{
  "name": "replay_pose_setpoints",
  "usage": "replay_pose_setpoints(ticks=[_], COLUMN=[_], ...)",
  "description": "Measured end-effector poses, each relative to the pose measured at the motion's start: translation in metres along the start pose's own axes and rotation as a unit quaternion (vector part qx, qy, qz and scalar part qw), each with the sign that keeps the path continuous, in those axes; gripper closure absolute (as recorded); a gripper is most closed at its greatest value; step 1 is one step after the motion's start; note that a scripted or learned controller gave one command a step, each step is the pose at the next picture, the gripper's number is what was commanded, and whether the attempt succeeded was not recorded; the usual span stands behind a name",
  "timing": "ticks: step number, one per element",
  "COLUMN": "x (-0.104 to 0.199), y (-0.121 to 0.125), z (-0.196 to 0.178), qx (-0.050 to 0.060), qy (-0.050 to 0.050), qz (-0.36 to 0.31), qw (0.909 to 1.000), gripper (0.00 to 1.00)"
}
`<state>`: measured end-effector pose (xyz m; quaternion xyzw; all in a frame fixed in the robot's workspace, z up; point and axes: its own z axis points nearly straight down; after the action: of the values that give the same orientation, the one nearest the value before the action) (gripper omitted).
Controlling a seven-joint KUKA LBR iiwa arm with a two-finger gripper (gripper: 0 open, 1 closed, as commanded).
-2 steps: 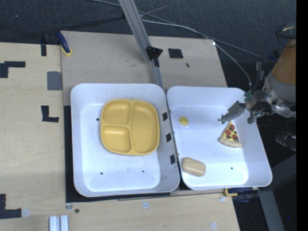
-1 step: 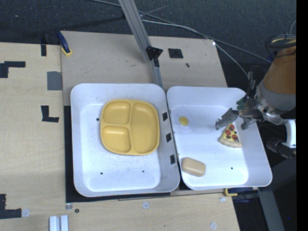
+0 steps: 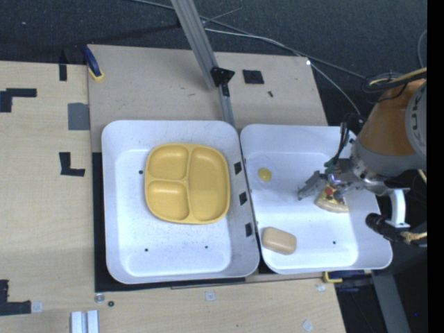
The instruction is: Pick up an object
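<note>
Nearest my camera sits the worktop [image 3: 41, 207], pale wood with dark tape marks, carrying two white bins side by side. Left bin [image 3: 118, 255] holds a yellow divided plate [image 3: 187, 183], flat, roughly centred. Right bin [image 3: 305, 151] is where I'm working: arm [image 3: 392, 134] reaches in from the right, hand [image 3: 331, 184] down low at the bin's right side, over a small tan-and-reddish object [image 3: 333, 201] that lies just under or against the fingertips. Touching or merely beside it, I can't say, and whether the hand is spread or clenched I can't tell either; too small and cluttered there.

Other candidates: beige soap-like block [image 3: 279, 241] near the front-left of that bin, well apart from the hand, and a small yellow disc [image 3: 264, 175] toward the back-left.

Step, as I judge it: descent/grasp attempt on the small object. Next move calls for closing squarely on it, then lifting straight up and checking it actually comes along.
</note>
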<state>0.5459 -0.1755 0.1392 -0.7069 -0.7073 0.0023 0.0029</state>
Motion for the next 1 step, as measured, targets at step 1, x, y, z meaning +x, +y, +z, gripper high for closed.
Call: replay_pose_setpoints(ticks=[1], x=[-0.0026], y=[0.002], z=[0.0487], qx=[-0.007], qy=[-0.005], qz=[0.0], qw=[1.0], gripper=[0.0])
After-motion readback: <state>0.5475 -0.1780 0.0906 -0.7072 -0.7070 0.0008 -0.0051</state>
